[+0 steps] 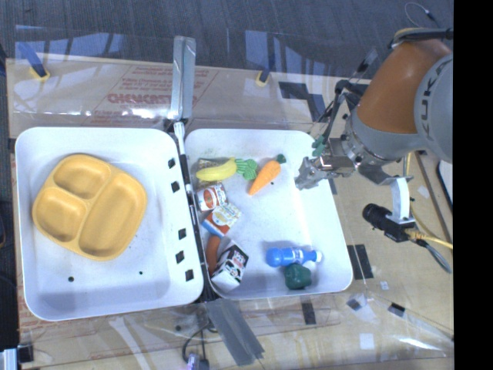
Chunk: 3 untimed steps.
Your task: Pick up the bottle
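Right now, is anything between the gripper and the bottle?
Nothing visible. The gripper hangs at the right bin's far right side; bare floor separates it from the blue bottle. A green toy touches the bottle's near side.

One fixed camera looks down aslant on both bins (31, 230).

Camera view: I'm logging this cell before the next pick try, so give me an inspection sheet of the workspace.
Surface: two white bins, left bin, right bin.
Job's things: blue bottle lying on its side, near the right bin's front.
Clutter: yellow tray in left bin; banana, carrot, small carton, green lump touching the bottle.
Grippers: gripper over the right bin's far right side, apart from the bottle.
Cables: black leads right of the bins.
Surroundings: dark floor behind the bench.
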Available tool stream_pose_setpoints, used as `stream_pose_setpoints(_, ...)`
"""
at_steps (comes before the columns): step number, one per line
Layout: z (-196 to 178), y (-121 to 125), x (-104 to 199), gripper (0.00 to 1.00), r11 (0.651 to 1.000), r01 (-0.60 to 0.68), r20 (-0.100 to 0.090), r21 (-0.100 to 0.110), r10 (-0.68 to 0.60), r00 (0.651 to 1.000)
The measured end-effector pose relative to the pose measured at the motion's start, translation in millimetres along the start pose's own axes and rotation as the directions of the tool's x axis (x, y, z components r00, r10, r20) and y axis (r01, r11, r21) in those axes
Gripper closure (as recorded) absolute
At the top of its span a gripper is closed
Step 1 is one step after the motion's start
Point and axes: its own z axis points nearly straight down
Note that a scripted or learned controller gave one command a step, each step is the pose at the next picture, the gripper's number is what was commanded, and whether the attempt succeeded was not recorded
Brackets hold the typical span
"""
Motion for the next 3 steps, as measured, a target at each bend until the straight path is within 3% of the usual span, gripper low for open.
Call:
stream_pose_setpoints(1, -29, -6, -24, 0.0, 0.995, 0.099, 0.002, -0.002, -0.099, 0.995)
stream_pose_setpoints(2, 139, -36, -21, 0.0, 0.998, 0.069, -0.001, 0.002, -0.069, 0.998)
stream_pose_setpoints(3, 158, -68, -18, 0.0, 0.981, 0.191, 0.0, -0.002, -0.191, 0.981)
